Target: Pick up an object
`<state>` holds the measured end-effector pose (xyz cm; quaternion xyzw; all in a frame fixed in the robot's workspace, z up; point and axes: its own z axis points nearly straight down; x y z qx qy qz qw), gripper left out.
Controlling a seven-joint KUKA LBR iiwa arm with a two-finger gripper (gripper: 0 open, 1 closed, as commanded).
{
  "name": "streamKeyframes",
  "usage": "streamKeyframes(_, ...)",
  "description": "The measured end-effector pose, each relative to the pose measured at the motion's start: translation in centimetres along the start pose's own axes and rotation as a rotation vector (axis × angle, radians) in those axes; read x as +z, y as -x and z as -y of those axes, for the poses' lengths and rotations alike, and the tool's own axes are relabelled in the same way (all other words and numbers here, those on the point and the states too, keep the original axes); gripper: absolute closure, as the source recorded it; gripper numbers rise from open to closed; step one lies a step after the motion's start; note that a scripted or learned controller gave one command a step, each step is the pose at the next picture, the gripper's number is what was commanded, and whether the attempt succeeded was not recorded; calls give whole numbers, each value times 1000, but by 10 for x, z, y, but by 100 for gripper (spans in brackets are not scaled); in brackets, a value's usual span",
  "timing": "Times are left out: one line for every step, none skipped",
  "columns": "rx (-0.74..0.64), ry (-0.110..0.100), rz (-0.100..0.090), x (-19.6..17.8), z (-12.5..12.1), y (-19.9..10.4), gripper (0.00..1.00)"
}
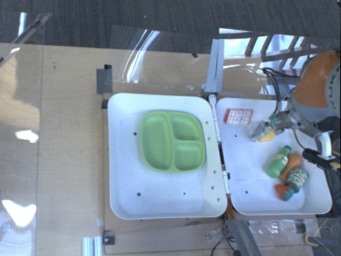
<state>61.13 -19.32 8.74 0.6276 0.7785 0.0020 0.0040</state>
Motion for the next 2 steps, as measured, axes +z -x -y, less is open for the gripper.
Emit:
streamKeyframes(-1, 8, 3, -13, -3, 0, 100)
streamKeyframes(11, 3, 1, -109, -70, -34, 100)
